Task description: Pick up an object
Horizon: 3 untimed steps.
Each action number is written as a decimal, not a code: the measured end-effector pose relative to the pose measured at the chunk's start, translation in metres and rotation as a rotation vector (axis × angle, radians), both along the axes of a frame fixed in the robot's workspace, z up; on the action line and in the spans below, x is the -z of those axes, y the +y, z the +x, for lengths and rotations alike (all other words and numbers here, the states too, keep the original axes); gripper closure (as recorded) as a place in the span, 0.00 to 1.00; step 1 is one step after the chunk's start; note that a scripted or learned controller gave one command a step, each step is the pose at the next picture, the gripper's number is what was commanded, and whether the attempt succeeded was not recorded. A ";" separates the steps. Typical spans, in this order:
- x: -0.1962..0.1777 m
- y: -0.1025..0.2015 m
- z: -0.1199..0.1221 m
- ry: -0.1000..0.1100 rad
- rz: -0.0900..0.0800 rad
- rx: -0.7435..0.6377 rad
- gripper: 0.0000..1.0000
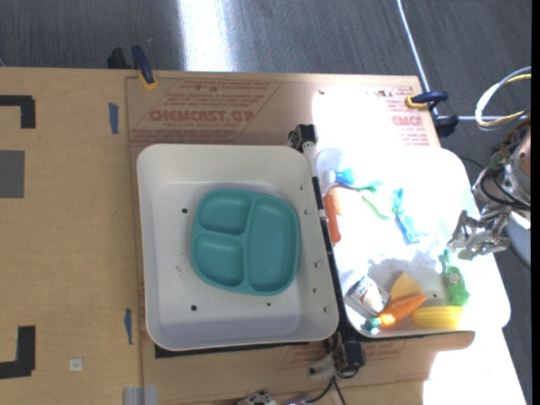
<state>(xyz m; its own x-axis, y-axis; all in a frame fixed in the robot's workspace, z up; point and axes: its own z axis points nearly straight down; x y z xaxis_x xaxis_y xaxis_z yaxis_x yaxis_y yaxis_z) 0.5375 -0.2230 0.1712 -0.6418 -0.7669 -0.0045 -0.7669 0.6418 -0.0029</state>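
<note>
1. The claw [474,236] sits at the right edge of the frame, over the right rim of the right bin [472,337]; its metal fingers appear spread apart with nothing between them.
2. The right bin is washed out by bright light, and its things lie mostly in its lower half.
3. A green bottle [454,282] stands just below and left of the claw, near the bin's right wall.
4. A yellow corn cob [438,316] lies at the bin's lower right, touching an orange carrot [400,309] that slants toward the lower left.
5. A small white cup [366,294] rests beside the carrot's tip.
6. An orange-red piece [332,212] lies along the bin's left wall, with blue and green strips [405,218] in the upper middle.
7. The left bin [160,226] at frame centre holds a teal divided plate [246,240] with three sections, lying flat.
</note>
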 end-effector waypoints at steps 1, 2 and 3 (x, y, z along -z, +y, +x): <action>-0.083 0.000 0.002 -0.001 -0.002 -0.333 1.00; 0.062 0.001 0.033 0.005 0.002 -0.523 1.00; 0.037 0.000 0.020 0.001 -0.002 -0.825 1.00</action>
